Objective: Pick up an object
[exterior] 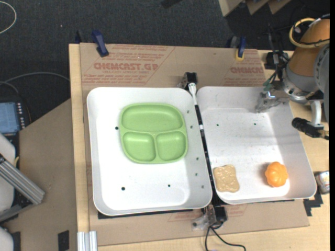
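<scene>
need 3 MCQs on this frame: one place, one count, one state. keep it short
1. Where does the light green three-compartment plastic tray lie?
A. in the left white bin
B. in the right white bin
C. on the cardboard outside the bins

2. How many loose things lie in the right white bin?
A. one
B. two
C. four

3. Where does the gripper stand in relation to the round orange toy fruit?
A. closed around it
B. touching its top
C. well apart from it, at the bin's far corner

Key: 1 A, the tray sits inside the left white bin. 2 B, the orange fruit and the flat tan cracker-like piece lie along the near edge. 3 C, the gripper is at the upper right corner and the fruit near the lower right.
</scene>
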Motion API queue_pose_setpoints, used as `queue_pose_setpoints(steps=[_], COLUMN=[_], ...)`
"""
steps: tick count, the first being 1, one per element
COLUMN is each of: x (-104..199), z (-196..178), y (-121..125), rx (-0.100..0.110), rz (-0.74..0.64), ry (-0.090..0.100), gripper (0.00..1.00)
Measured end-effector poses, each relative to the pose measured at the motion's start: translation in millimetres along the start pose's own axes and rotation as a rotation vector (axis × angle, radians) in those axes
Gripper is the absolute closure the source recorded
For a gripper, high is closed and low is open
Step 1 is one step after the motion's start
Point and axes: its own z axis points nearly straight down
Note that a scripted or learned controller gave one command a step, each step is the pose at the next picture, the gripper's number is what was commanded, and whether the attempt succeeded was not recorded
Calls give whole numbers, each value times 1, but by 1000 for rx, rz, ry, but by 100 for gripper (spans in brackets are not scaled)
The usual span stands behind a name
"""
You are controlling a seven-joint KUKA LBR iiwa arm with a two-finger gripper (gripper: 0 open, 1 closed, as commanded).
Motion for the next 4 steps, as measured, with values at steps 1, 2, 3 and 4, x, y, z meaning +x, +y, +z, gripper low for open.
queue_pose_setpoints(steps=[1, 2, 3, 4], x=[0, 0, 0, 0], z=[-1, -1, -1, -1], y=[-2, -2, -2, -2], rx=[6, 6, 6, 6], rz=[2, 1, 1, 1], ry=[2, 2, 2, 2], gripper=[100, 100, 100, 100])
